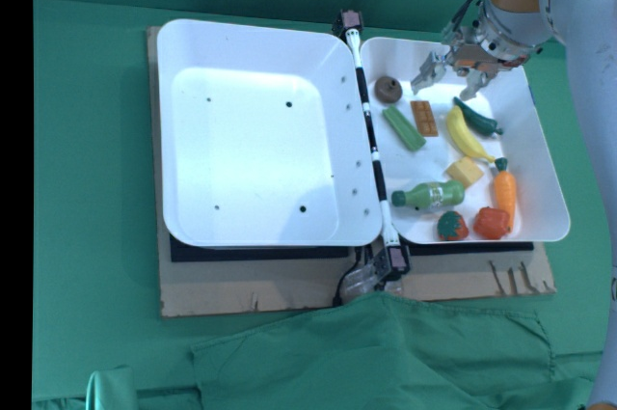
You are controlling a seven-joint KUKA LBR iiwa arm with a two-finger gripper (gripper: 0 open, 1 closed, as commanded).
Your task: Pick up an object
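My gripper hangs over the back of the right bin, its two fingers spread apart and open with nothing between them. Just below it lie a yellow banana and a dark green chilli. To its left sit an orange-brown block, a green cucumber and a brown doughnut-like piece. Nearer the front lie a green bottle, a yellow cheese wedge, a carrot, a strawberry and a red pepper.
The left bin sits beside the right one, split from it by a black-and-white bar. Both rest on a cardboard sheet. Green cloth bunches at the front.
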